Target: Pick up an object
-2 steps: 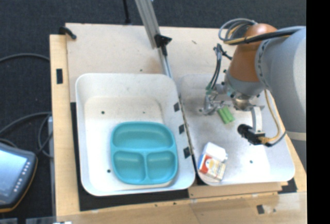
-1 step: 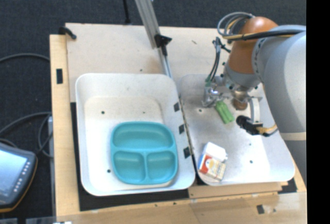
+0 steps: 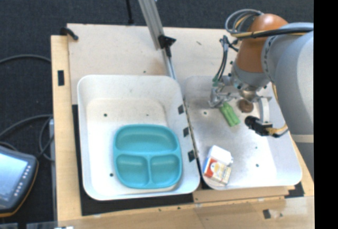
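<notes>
In the right bin (image 3: 274,167), a small green cylinder-like object (image 3: 230,116) lies at a slant near the back. My gripper (image 3: 221,98) hangs low over the bin, right at the green object's upper end; whether it touches the object I cannot tell. A white and orange carton (image 3: 217,165) lies near the bin's front left corner, well apart from the gripper. A small brown round thing (image 3: 244,106) sits just right of the gripper, partly under the wrist.
The left bin (image 3: 100,93) holds a teal divided plate (image 3: 148,155) toward its front. A slanted metal pole (image 3: 149,7) rises behind the bins. The grey arm (image 3: 290,80) covers the right bin's back right part. A black cable plug (image 3: 257,124) hangs beside the wrist.
</notes>
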### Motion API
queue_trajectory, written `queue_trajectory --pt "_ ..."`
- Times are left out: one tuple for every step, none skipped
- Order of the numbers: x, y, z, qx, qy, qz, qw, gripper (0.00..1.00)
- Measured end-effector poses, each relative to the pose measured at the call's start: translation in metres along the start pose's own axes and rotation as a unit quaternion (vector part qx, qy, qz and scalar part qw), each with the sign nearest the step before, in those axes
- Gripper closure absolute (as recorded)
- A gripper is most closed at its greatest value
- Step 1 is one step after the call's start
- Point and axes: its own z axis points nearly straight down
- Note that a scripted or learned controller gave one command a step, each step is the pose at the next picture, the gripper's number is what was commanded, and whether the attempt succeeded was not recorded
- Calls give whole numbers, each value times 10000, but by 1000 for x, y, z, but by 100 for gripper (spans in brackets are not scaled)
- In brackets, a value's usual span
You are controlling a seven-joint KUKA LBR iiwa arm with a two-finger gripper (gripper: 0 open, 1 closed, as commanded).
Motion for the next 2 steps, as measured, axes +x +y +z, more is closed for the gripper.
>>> queue_trajectory --pt "30 -23 -93 -24 21 35 10000 100" --pt "28 -23 -99 8 6 10 10000 100"
